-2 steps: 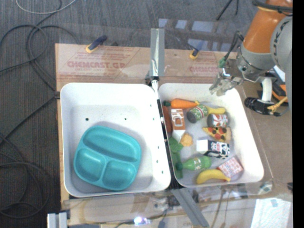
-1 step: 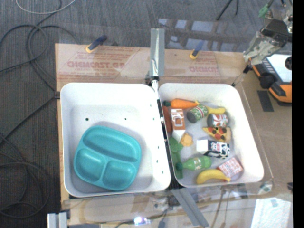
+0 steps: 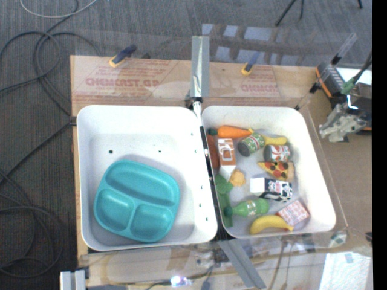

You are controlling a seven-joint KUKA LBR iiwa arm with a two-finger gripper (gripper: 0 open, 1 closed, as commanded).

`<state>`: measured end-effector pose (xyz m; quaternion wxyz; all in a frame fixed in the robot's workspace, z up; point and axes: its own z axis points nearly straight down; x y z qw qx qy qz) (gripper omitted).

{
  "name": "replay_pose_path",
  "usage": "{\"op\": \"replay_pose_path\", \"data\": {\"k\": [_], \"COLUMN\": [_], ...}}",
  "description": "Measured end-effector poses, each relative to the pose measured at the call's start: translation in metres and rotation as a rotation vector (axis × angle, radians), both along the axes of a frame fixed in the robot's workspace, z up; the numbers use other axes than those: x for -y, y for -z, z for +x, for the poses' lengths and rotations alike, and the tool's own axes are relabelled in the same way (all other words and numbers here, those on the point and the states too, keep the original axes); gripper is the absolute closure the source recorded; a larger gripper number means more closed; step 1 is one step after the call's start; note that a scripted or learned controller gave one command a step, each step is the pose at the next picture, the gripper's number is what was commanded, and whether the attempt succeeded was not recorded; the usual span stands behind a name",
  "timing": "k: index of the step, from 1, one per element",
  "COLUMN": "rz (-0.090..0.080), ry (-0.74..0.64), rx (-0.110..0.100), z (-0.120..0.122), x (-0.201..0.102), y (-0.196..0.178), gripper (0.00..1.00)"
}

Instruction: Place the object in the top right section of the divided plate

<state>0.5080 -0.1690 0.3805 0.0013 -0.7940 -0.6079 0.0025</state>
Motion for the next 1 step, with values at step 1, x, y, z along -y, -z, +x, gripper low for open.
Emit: {"op": "replay_pose_path", "data": {"k": [1], "rz": [-0.001], "ry": [0.039], "rx": [0.003], "z": [-0.0225], "x": [-0.1343], "y": [-0.0526], "gripper": [1.0]}}
